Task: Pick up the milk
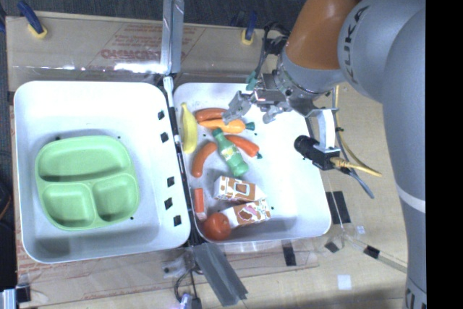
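Item: gripper (pixel 255 106), fingers spread apart, nothing between them, poised over the right bin (pixel 307 188) above the sausages (pixel 211 114).
Item: milk carton (pixel 235 189), lying flat near the bin's front, second carton (pixel 248 213) just beside it.
You travel forward, descend squarely across its narrow sides.
Clearance: bare floor rightward; green bottle (pixel 230 153) crowds its back.

cam: one, fixed above bench (pixel 362 228) | facing: down at a slant | range: mid, both bins whole in frame, left bin (pixel 29 155), right bin (pixel 304 192) | arm (pixel 376 25) enters from right
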You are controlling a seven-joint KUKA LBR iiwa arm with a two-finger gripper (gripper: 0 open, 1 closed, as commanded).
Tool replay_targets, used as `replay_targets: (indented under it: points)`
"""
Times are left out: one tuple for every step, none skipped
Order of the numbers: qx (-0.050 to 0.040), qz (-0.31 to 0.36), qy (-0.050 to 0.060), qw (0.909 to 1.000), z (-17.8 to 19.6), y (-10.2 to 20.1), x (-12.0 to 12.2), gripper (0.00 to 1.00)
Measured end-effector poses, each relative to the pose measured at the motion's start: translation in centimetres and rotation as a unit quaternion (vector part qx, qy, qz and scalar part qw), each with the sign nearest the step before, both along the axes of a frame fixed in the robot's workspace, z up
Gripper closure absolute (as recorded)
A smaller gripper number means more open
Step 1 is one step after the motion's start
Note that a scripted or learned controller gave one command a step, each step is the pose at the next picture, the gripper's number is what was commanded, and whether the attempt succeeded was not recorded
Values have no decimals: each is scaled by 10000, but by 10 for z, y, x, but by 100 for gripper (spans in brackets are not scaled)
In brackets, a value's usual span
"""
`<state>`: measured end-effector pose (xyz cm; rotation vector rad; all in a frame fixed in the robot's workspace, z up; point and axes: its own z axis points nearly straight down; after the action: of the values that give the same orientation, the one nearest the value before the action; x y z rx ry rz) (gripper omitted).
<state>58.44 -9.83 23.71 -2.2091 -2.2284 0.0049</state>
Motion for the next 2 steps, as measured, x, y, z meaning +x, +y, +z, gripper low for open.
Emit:
replay_targets:
  points:
    - [1,228,0,9997,-93,-11,-59,0]
    - [5,425,-27,9991,-145,-15,-98,0]
